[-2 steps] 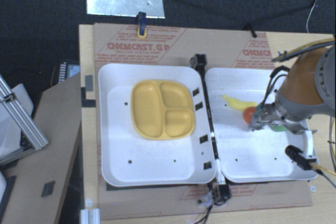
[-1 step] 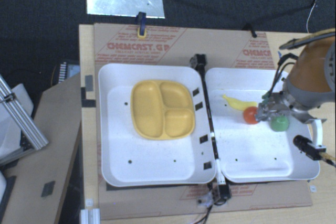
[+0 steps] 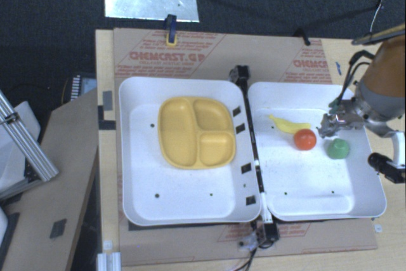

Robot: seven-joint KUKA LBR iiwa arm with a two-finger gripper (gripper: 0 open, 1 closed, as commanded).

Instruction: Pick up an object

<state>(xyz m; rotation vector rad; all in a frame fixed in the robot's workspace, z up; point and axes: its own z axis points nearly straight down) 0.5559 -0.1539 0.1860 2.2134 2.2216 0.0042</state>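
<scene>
In the right bin lie a yellow banana, an orange-red ball and a green ball, close together near the bin's far right. My gripper hangs at the arm's end just above and between the red and green balls, a little to the right of the banana's tip. Nothing shows between its fingers.
The left bin holds a yellow three-compartment plate. A black divider with clips runs between the two bins. The arm's orange and grey wrist looms over the right bin's far right corner.
</scene>
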